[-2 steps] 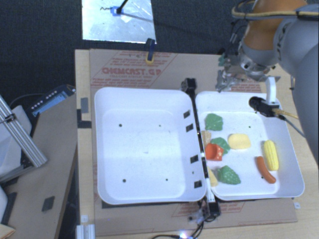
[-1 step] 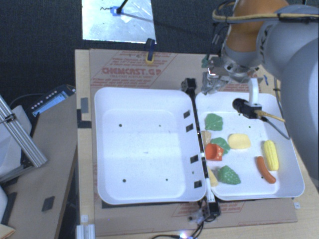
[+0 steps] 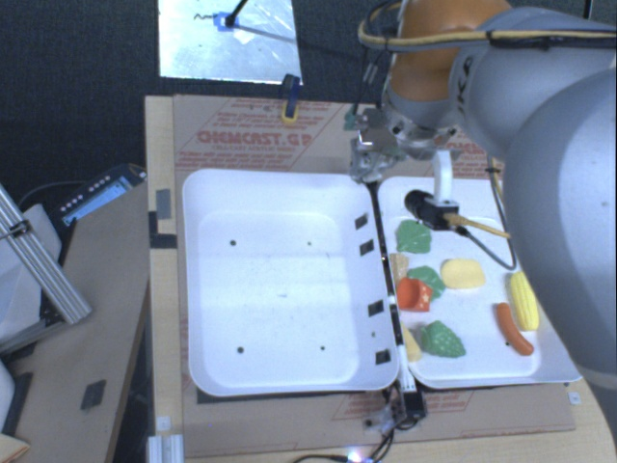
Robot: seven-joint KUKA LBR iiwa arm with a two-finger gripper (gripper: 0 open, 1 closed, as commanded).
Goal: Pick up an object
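Observation:
Several toy foods lie in the right bin: a green leaf, a yellow lump, a red pepper, a corn cob, an orange sausage-like piece, a green bumpy piece and a pale yellow piece. My gripper hangs over the far end of the divider between the two bins, well above and behind the foods. Nothing shows in its grasp.
The left bin lies beside the right one, and black clips run along their shared rim. The big grey arm covers the right bin's far right corner. A cardboard sheet lies under both bins.

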